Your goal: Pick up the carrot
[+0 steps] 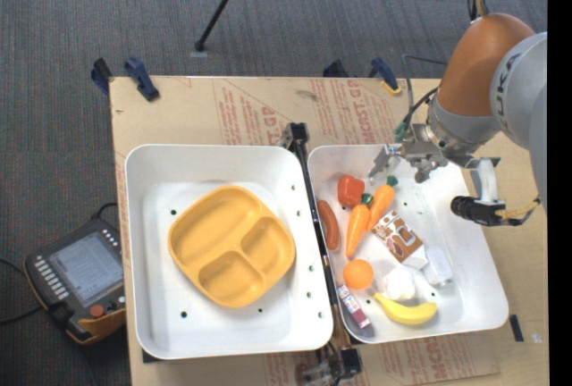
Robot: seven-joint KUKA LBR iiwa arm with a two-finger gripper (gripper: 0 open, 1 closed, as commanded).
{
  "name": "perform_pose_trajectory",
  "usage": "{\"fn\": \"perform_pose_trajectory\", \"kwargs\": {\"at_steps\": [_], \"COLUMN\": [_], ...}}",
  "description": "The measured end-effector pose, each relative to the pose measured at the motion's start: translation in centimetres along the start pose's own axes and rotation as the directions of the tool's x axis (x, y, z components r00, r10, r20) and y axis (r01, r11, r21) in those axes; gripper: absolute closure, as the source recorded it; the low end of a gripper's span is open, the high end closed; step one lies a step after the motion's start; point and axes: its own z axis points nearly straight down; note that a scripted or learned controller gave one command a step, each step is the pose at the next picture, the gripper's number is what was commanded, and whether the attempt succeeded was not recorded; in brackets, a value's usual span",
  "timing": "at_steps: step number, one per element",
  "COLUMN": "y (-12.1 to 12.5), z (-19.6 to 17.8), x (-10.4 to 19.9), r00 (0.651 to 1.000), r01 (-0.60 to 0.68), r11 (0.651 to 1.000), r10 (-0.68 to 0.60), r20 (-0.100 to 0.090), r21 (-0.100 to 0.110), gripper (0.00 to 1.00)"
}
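On the table, the left bin (143,197) held a yellow divided plate (231,244). The right bin (483,286) held a sausage (329,224), a red pepper (350,189), two carrots (368,215) lying side by side near its middle, an orange (358,273), a small carton (398,238) and a banana (407,311). My jaws (404,159) hung over the far part of that bin, just beyond the carrots, gripping nothing; I could not tell how far apart they stood.

Dark grey carpet (268,9); cardboard-topped bench (250,103)
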Motion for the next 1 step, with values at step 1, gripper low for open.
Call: {"fn": "perform_pose_trajectory", "kwargs": {"at_steps": [1], "y": [0.50], "z": [5.35], "x": [1.01], "r00": [1.000], "r01": [-0.001], "r11": [1.000], "r10": [0.001], "r20": [0.000], "r21": [-0.015], "gripper": [0.00]}}
